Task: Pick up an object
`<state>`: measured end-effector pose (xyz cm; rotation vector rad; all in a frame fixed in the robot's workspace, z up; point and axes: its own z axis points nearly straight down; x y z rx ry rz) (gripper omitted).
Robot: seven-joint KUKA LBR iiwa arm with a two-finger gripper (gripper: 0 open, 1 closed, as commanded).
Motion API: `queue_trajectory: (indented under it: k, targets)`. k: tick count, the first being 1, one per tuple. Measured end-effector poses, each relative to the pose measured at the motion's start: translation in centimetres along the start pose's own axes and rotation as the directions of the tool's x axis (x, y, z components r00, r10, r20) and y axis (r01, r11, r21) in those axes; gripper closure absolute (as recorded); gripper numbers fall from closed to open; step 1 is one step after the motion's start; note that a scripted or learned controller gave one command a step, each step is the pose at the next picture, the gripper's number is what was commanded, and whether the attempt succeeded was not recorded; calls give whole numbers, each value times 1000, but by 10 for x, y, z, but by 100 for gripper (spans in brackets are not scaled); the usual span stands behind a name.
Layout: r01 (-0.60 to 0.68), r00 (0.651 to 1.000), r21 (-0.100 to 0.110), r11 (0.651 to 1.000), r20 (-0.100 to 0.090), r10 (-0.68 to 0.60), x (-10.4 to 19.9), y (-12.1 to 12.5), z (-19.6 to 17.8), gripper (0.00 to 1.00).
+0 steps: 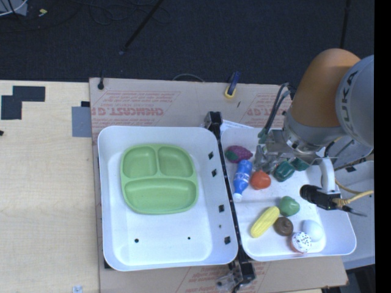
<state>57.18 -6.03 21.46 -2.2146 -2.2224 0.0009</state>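
Gripper (266, 162): hanging over the right bin (342, 240), finger state impossible to tell. Red tomato-like toy (261, 180): lying just near of it, beside the blue bottle (242, 176), whose long axis is running near-far.

The tool (269, 163) sits in a tight spot in the right bin (342, 240). A blue bottle (242, 176), a red ball (261, 180) and a purple toy (238, 154) crowd just beside it. Far to its left, past the green tray (159, 179), the left bin (165, 243) has bare white floor.
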Motion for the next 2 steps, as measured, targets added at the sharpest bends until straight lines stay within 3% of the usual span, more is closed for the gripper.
queue_trajectory:
  k: [1, 2]
  targets:
    - [0, 1000, -1, 1000, 1, 0, 45, 4, -9, 100]
    - [2, 1000, -1, 1000, 0, -2, 103, 22, -5, 100]
